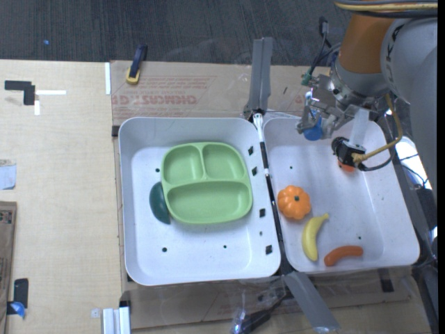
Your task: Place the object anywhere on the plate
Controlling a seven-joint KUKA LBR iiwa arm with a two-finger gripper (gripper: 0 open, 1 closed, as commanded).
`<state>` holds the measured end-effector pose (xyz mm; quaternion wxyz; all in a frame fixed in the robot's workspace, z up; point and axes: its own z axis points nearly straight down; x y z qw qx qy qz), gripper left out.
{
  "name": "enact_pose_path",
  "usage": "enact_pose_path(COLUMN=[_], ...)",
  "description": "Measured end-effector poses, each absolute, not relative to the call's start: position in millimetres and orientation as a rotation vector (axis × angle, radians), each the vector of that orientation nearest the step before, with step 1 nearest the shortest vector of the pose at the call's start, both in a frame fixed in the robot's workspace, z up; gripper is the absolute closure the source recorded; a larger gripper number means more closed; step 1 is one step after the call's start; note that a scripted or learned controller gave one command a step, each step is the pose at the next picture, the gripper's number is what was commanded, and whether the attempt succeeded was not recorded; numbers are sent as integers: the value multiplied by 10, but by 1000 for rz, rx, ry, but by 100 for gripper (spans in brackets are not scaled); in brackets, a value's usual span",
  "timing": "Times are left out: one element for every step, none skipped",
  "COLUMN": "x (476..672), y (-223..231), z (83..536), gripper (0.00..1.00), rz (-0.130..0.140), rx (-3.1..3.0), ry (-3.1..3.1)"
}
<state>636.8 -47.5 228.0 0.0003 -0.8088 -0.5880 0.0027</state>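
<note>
From the camera view, the grey arm (410,40) reaches in from the upper right, its orange band (372,26) sitting above the wrist. The gripper (316,127) hangs over the far left corner of the right bin (389,207), near that bin's back wall, with cables looping around the wrist. A small blue piece (313,131) shows at its tip; whether that is a held object or part of the tool cannot be told, and how wide the gripper stands cannot be told either.

Red lettering is printed on the brown cardboard sheet (174,89) behind the bins; it appears mirrored and reads roughly as "CHEMICALS", though not with certainty.

The green plate (206,182), divided into three compartments, lies in the left bin (139,242) towards its middle. A dark green object (159,203) peeks out from under or just beside the plate's left edge. In the right bin lie an orange pumpkin (294,202) near the left wall, a yellow banana (313,236) just below it, and an orange-red carrot-like piece (343,255) near the front wall. None of these touches the plate. A metal divider (261,82) rises between the bins at the back. On the counter (55,207), a yellow-and-blue tool (136,65) lies beyond the cardboard's far left corner.
</note>
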Motion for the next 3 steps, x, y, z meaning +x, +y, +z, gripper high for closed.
enact_pose_path(x=[5914, 5931, 5932], y=[136, 806, 804], z=[1898, 1901, 1903], gripper=[100, 100, 0], rz=[9, 8, 8], rx=[-2631, -2525, -2525], ry=[-1713, -1868, -1867])
